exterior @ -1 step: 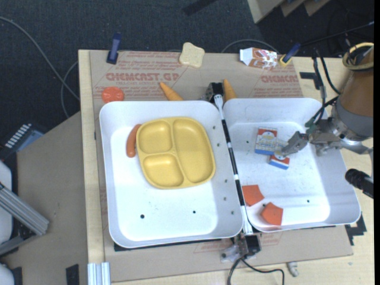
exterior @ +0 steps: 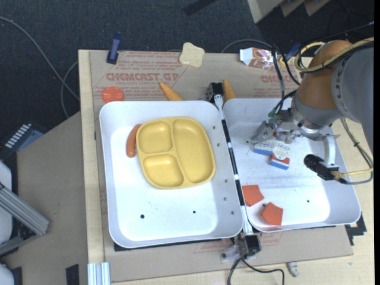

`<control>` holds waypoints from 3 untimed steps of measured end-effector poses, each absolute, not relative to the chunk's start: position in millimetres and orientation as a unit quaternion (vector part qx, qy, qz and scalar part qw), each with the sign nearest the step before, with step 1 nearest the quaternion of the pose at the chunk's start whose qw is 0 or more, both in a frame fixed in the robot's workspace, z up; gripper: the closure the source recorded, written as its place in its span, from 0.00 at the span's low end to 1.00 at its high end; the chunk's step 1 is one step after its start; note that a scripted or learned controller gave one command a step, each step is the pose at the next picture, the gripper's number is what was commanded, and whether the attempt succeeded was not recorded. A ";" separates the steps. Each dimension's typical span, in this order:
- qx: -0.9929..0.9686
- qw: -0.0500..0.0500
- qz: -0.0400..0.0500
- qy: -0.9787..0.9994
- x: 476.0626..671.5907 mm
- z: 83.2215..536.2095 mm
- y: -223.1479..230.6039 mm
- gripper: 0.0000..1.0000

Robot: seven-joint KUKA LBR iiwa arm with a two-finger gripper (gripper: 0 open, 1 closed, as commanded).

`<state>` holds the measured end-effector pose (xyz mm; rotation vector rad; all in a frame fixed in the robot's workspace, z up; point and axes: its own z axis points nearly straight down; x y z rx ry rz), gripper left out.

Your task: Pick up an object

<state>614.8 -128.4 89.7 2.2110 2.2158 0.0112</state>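
In the right bin (exterior: 309,200), my gripper (exterior: 274,133) hangs low at the upper middle, right over a small blue and white carton (exterior: 265,149). A second small white, blue and red packet (exterior: 280,160) lies just below and to the right of it. The grey arm with its orange band (exterior: 317,85) reaches in from the right. I cannot see whether anything is held. Two orange blocks (exterior: 253,194) (exterior: 272,214) lie near the bin's front left corner.
The left bin (exterior: 124,212) holds a yellow divided plate (exterior: 176,151) with a red sausage (exterior: 131,141) at its left side. Behind the bins on the bench lie a beige bread piece (exterior: 192,54), a carrot (exterior: 170,92), an orange disc (exterior: 111,94) and a small carton (exterior: 256,56).
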 end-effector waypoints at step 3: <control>0.707 0.007 0.003 0.707 527.3 89.3 -162.9 0.00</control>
